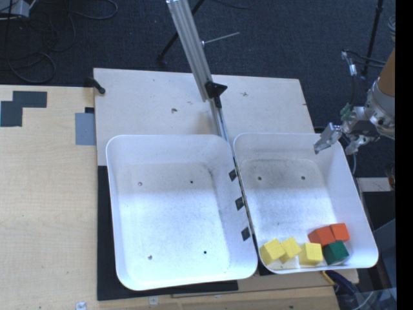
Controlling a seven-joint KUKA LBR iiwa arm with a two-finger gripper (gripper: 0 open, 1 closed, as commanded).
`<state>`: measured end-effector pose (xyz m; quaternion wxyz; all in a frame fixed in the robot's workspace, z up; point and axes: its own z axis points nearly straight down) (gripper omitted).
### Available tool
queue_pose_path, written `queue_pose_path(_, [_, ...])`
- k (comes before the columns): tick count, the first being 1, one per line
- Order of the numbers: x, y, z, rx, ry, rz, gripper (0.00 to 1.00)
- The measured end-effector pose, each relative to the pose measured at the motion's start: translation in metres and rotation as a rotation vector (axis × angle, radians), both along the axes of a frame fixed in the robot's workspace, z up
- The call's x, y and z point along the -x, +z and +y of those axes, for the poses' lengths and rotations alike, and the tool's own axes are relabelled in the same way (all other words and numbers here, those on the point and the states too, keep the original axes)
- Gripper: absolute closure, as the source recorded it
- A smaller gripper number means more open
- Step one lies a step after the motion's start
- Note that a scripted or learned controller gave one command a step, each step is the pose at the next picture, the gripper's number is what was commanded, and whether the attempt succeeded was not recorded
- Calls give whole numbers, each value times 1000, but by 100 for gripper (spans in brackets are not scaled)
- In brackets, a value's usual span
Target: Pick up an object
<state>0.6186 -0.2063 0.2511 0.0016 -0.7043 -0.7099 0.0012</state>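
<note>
The task has hardly begun, as far as the scene shows: nothing is lifted, and all the candidate objects lie in the near right corner of the right bin (342, 173). There a cluster of small blocks sits close together: three yellow blocks (290, 248) toward the left, two orange blocks (329, 233) just beyond to the right, and a green block (335, 252) at the near right, touching or almost touching its neighbours. The pincer (341, 139) hangs at the far right rim of that bin, well apart from the blocks, with nothing between its fingers; they look spread apart. The left bin (122, 192) on the worktop (148, 102) holds no blocks. Reaching, closing on one block and lifting all remain.
</note>
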Motion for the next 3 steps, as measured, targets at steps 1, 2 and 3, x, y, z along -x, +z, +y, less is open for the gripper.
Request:
queue_pose_path(1, [0,0,0,0,1,0,0])
queue_pose_path(2, [0,0,0,0,1,0,0])
queue_pose_path(3, [0,0,0,0,2,1,0])
